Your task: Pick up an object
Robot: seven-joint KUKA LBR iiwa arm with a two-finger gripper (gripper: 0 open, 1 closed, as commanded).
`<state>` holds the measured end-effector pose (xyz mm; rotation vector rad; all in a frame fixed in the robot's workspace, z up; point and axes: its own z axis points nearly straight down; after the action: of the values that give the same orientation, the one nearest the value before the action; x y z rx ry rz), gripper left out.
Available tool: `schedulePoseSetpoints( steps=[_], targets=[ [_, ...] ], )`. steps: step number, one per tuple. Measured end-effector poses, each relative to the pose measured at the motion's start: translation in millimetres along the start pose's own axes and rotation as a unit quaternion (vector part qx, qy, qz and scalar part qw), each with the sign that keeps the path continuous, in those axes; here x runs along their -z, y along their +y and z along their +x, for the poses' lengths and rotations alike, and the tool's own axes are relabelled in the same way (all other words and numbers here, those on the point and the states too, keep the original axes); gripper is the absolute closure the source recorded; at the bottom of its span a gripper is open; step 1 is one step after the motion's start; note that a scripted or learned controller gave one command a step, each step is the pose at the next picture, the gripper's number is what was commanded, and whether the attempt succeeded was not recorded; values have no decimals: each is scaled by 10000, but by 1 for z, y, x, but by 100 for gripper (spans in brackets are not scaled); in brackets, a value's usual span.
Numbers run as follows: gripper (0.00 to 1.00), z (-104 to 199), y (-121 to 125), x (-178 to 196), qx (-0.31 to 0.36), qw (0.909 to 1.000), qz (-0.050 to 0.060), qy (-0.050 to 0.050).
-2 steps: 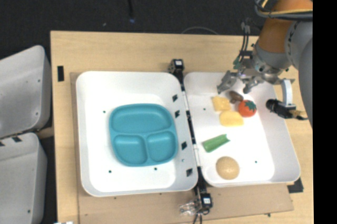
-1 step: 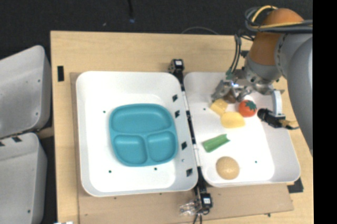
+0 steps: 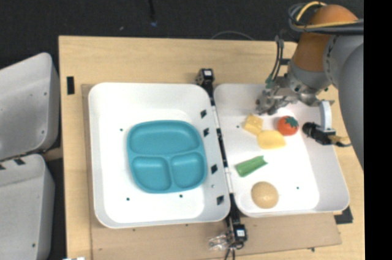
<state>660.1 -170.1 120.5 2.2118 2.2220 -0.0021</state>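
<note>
My gripper (image 3: pixel 268 106) hangs over the back part of the right bin (image 3: pixel 318 179), just behind the objects. A small yellow block (image 3: pixel 252 125) lies directly below and in front of it. Next to that block are a yellow rounded piece (image 3: pixel 271 140) and a red tomato-like toy (image 3: pixel 288 125) with a green top. A green wedge (image 3: pixel 250 166) lies nearer the bin's middle, and a beige ball (image 3: pixel 264 194) rests near the front. Nothing shows in the gripper's grasp.
The left bin (image 3: pixel 104 191) holds a blue three-compartment plate (image 3: pixel 166 155). Black clips (image 3: pixel 204 76) sit along the seam between the two bins. Bare white floor lies at the right bin's front right.
</note>
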Motion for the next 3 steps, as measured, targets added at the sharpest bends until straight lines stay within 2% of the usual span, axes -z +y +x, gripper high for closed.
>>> schedulePoseSetpoints(
  steps=[2,3],
  targets=[
    [100,-3,2,120,2,10000,-18,20],
    [100,-4,2,115,5,10000,3,9]
  ],
)
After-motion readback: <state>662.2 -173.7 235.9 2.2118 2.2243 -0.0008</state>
